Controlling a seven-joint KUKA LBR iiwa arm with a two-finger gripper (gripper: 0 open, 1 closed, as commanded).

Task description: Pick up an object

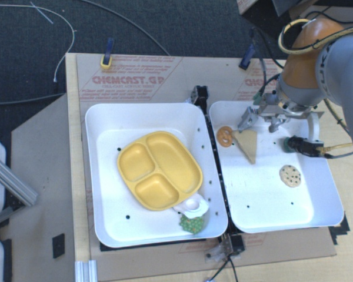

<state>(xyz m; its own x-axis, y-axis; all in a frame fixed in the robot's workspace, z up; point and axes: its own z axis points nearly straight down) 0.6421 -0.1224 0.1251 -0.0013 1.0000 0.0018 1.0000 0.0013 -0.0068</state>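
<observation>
Nothing is lifted yet, we judge. Our hand hovers spread and empty at the upper left of the right shallow white bin, near the tan wedge-shaped slice. Descending, closing and lifting remain.

The lower half of the right bin is bare floor, broken only by a cookie toward the right side. Its upper part is crowded: the arm and gripper hang over it, and a pretzel and a tan wedge lie just beside each other near the left wall. In the left bin a yellow tray takes the middle, with a toy egg and green peas crowding its lower right corner. Strips along the top and left walls are open.
</observation>
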